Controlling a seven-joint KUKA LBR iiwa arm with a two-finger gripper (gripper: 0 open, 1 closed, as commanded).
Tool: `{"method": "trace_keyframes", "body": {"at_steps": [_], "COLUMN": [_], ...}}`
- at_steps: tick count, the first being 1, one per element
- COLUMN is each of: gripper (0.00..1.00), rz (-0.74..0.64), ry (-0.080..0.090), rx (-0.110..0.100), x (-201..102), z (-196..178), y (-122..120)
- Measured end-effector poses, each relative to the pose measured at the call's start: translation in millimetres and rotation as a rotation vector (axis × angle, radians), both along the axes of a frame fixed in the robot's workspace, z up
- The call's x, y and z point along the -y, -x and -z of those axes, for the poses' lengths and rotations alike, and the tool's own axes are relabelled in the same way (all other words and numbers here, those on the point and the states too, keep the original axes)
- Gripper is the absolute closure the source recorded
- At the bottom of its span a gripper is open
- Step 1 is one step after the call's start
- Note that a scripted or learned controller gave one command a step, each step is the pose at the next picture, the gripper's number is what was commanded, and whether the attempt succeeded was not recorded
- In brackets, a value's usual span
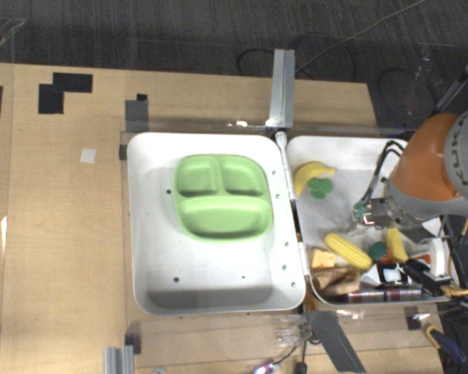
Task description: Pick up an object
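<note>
On the bench, the left bin holds a green divided plate. In the right bin, the toy corn cob lies just left of the gripper. You cannot tell the fingers' state; centre over the cob before descending.

In the right bin lie a yellow banana touching a small green piece, and a corn cob, yellow, lying slanted nearer the front.
</note>
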State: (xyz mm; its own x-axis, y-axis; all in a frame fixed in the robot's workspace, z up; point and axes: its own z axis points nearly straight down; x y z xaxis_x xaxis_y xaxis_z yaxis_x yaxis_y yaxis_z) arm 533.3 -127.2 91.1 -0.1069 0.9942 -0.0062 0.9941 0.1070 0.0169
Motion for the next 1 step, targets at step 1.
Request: {"method": "trace_keyframes", "body": {"at_steps": [1], "gripper": [0.0], "rz": [0.002], "ry": [0.002], "rx": [0.002], "x": [1.1], "z": [-0.2], "y": [-0.3]}}
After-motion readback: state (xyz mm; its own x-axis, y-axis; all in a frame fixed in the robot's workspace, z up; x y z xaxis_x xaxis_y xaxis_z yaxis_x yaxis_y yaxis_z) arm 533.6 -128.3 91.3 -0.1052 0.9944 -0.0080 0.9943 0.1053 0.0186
